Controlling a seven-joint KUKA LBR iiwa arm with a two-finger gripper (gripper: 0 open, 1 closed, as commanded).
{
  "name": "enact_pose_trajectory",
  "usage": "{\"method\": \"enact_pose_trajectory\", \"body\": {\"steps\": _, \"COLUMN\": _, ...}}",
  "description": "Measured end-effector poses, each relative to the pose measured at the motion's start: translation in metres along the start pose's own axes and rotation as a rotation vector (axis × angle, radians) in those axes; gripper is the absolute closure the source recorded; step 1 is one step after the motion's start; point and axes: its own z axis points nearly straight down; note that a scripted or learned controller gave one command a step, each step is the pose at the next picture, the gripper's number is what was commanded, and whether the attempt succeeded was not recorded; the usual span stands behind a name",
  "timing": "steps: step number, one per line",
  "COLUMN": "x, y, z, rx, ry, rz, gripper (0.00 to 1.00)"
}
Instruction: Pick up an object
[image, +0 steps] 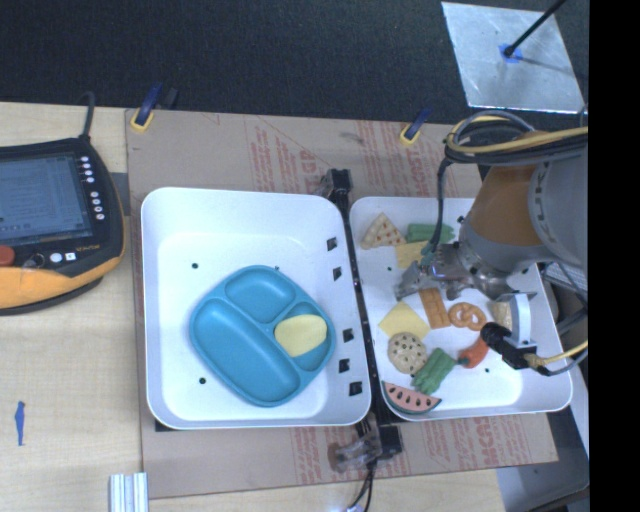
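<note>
Toy food pieces lay in right bin; gripper low among them, grip state indeterminable.

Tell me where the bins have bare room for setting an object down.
The left bin has bare floor along its far side, above the blue plate, and in its near left corner. The right bin is crowded with toy food under the gripper; only its near right corner is bare.

Even bright overhead light, mild glare on the white bins, soft short shadows beside the blue tray, slightly soft focus overall, dark floor above bench
</note>
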Motion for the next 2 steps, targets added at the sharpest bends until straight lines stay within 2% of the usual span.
{"method": "enact_pose_trajectory", "body": {"steps": 1, "x": -0.001, "y": 0.0, "z": -0.011, "rx": 0.001, "ry": -0.001, "rz": -0.001, "gripper": 1.0}}
{"method": "enact_pose_trajectory", "body": {"steps": 2, "x": 0.077, "y": 0.003, "z": -0.106, "rx": -0.007, "ry": 0.003, "rz": -0.007, "gripper": 1.0}}
